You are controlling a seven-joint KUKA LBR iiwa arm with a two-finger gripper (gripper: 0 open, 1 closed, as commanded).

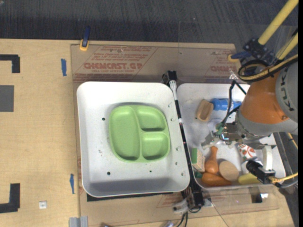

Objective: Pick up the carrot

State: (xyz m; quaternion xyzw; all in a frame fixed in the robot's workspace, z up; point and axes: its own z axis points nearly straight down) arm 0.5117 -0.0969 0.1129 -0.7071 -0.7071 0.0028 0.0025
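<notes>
The carrot [211, 178] is an orange piece lying along the near wall of the right bin [189, 98], partly tucked under a tan rounded item [229, 170]. My gripper [218, 136] hangs over the middle of that bin, a little beyond the carrot and apart from it. The grey arm with its orange band [261, 107] reaches in from the right and hides part of the bin's far right side. I see nothing held at the gripper's tip.
The right bin also holds a tan bread-like block [205, 110], a blue item [220, 103], an orange-tan pear-shaped piece [212, 161], a red-and-white item [245, 151] and a yellow piece [248, 178]. A green divided plate [124, 132] lies in the left bin [90, 126].
</notes>
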